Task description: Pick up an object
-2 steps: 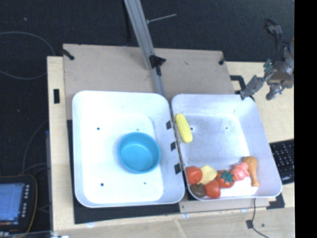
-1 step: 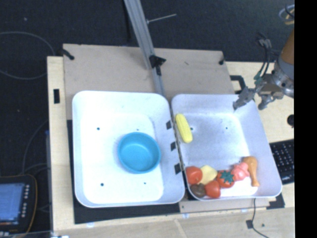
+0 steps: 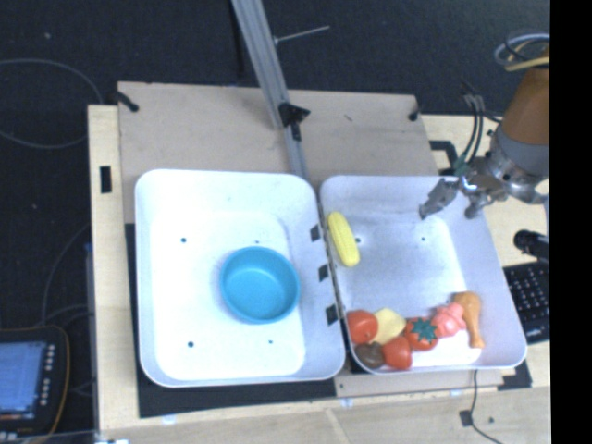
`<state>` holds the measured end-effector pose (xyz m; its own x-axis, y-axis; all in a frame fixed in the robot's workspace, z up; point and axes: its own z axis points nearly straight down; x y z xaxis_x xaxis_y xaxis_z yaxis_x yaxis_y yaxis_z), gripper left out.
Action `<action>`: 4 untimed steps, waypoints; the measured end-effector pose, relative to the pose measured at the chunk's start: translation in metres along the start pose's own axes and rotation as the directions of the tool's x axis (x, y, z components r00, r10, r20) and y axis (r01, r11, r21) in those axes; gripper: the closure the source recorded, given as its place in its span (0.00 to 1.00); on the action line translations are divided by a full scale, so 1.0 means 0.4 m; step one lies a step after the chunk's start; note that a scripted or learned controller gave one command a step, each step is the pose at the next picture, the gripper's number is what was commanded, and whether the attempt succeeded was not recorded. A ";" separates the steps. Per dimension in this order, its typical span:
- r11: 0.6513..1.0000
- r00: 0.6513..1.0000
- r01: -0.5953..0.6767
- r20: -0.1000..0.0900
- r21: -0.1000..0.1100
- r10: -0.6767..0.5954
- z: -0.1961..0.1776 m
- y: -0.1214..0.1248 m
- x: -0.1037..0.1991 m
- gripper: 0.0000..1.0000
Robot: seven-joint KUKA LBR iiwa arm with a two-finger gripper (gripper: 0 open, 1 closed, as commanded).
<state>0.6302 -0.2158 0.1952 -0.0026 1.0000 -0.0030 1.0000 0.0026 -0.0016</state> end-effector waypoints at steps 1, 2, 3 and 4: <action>1.000 1.000 -0.005 0.000 0.001 0.005 0.120 0.006 -0.025 0.00; 1.000 1.000 -0.003 0.005 -0.012 0.003 0.075 0.013 -0.028 1.00; 1.000 1.000 0.002 -0.002 -0.011 -0.002 -0.093 0.028 -0.026 1.00; 1.000 1.000 0.006 -0.002 -0.009 -0.006 -0.180 0.031 -0.030 1.00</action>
